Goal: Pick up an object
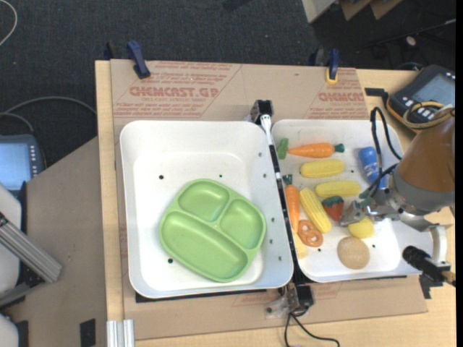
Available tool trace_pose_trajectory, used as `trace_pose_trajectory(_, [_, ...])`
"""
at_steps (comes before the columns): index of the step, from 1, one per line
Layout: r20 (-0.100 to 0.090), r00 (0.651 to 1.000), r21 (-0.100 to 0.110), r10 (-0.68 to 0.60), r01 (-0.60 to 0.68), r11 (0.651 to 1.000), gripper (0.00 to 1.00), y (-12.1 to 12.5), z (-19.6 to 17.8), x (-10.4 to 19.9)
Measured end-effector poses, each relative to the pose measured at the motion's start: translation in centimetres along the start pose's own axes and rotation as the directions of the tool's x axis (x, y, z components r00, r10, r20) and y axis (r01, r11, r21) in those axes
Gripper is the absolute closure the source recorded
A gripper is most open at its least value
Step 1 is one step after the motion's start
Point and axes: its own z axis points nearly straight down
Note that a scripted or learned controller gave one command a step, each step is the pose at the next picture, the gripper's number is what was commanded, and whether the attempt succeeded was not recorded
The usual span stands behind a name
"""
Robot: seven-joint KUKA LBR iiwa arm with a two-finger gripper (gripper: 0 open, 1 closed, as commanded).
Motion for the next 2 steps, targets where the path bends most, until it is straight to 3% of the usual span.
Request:
trace_pose_trajectory(1, [0.002,1.0,-0.004,-0.002,0.002,1.0,1.0,-2.5,-0.1,5.8])
trace_pose_trajectory(2, [0.003,1.0,-0.019,-0.01,0.01,1.0,1.0,3.7,-10.7,13.3])
